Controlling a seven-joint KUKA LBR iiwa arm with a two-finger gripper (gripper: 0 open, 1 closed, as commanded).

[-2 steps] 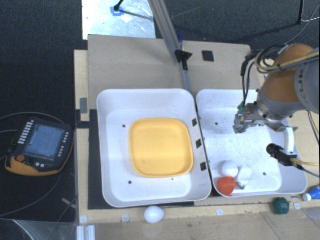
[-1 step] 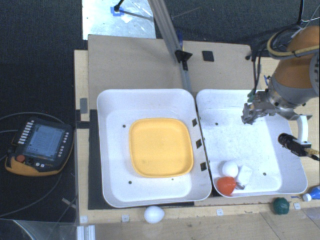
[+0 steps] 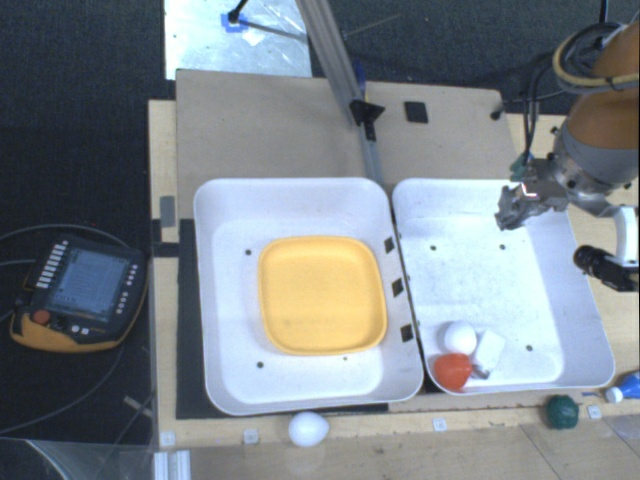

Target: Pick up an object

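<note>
My gripper [image 3: 512, 211] hangs over the far right part of the right bin [image 3: 480, 268], with nothing seen between its fingers. In that bin's near corner lie a white ball [image 3: 460, 338], a small white block [image 3: 490, 349] and a red-orange ball [image 3: 453, 371], close together. A yellow square plate [image 3: 322, 294] rests in the middle of the left bin [image 3: 230, 268]. The gripper is well away from all of these objects.
A white egg-shaped object [image 3: 308, 429] and a dark green ball [image 3: 561, 411] lie on the bench in front of the bins. A slanted metal pole [image 3: 335, 48] rises behind the bins. A teach pendant [image 3: 75, 293] sits on the floor at left.
</note>
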